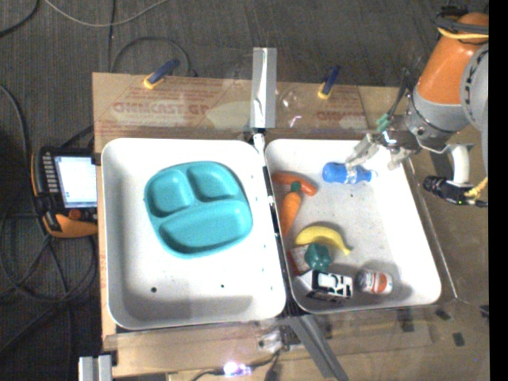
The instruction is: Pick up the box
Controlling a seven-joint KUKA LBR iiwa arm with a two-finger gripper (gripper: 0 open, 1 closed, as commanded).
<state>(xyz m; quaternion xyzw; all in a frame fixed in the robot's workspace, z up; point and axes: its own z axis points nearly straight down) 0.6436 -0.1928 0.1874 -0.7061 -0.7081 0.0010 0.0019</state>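
Observation:
The box (331,284) is small, black and white, and lies flat near the front edge of the right bin (421,236), between a green toy and a can. My gripper (378,156) hangs over the bin's far right part, well behind the box. Its fingers (361,154) are spread open with nothing between them. A blue bottle-shaped item (347,173) lies just left of the fingertips.
Two orange carrots (291,203), a yellow banana (323,236), a green toy (318,255) and a red-and-white can (375,281) share the right bin. A turquoise divided plate (198,206) lies in the left bin (127,292).

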